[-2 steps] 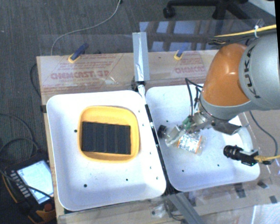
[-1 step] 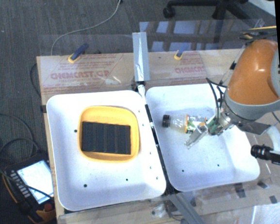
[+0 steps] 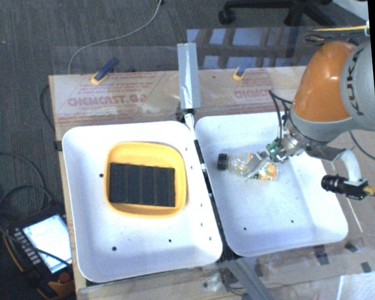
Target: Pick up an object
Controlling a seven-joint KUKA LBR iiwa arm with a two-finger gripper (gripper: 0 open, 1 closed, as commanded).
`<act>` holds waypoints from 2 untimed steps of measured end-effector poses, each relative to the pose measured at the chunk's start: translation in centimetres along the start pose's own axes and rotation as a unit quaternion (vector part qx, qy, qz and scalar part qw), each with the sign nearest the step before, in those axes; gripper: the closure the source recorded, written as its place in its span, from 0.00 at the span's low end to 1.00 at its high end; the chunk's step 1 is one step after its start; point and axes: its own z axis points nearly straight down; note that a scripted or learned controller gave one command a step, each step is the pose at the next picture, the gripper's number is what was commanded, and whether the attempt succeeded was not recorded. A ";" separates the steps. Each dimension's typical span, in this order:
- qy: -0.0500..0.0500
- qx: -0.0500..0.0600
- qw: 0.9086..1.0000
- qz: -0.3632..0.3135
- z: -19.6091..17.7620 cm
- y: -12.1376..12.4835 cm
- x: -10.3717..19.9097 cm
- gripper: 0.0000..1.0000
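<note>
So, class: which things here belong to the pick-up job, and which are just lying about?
Part of the job:
gripper
clear plastic item with orange bits
small black cylinder
right bin

Just lying about:
yellow tray with a black insert
left bin
handheld controller
office chair base

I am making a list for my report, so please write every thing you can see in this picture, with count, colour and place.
Bins: 2, white, side by side on the bench; left bin, right bin.
Dish: 1, yellow, in the left bin.
Ridged block: 1, black, lying in the dish.
Small cylinder: 1, black, upper part of the right bin.
Crumpled wrapper: 1, clear with orange bits, right bin, beside the cylinder.
Clamps: 2, yellow and blue, on the bench's far edge.
Handheld screen: 1, on the floor left of the bench.
Office chair base: 1, black, top of view.
Arm: 1, grey and orange, from the right.
Gripper: 1, over the right bin, by the wrapper.
</note>
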 end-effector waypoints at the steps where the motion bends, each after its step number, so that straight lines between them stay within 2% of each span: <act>1: -0.003 -0.002 1.000 0.004 8.9 2.2 -4.7 0.00; 2: -0.001 -0.001 1.000 0.003 8.3 2.2 -4.6 1.00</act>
